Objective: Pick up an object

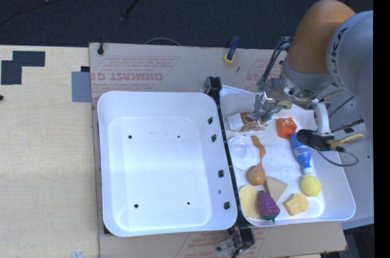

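The right bin point(341, 202) holds several small objects: an orange-red block point(286, 127), a blue and white tube point(301, 156), a yellow lemon shape point(310, 185), a yellow wedge point(296, 204), a purple grape bunch point(267, 204), a brown rounded piece point(256, 174) and a clear plastic cup point(242, 150). My gripper point(263, 111) hangs low over the far left part of this bin, right above a brown and white packet point(242, 121). The wrist hides its fingertips.
The left bin point(116, 129) sits beside the right one, separated by a black clip rail point(222, 147). A blue clamp point(231, 50) stands on the cardboard at the back. Cables trail at the right near the arm's base.
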Controlling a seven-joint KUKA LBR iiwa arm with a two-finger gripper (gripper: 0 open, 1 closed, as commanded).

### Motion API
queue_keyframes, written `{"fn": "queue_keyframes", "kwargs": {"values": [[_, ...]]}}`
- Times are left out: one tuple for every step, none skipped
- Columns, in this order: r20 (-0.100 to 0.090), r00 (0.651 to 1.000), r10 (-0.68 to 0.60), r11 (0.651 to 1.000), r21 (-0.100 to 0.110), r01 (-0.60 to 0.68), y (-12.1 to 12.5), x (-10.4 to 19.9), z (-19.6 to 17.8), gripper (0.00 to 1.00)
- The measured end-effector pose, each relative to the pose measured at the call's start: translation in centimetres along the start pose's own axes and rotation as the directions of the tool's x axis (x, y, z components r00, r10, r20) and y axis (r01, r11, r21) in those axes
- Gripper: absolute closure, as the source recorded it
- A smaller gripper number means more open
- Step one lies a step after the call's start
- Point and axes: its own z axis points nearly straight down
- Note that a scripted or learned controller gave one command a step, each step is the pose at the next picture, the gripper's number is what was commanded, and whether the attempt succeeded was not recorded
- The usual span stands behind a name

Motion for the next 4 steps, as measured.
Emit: {"fn": "queue_keyframes", "kwargs": {"values": [[0.003,1.0,0.002,1.0,-0.01,-0.002,-3.6,2.1,0.0,1.0],[0.002,1.0,0.005,1.0,-0.006,-0.005,-12.9,5.0,0.1,1.0],[0.005,1.0,0.0,1.0,-0.014,0.0,-9.5,8.6,0.1,1.0],[0.004,1.0,-0.001,1.0,-0.029,0.001,-5.0,11.0,-11.6,1.0]]}}
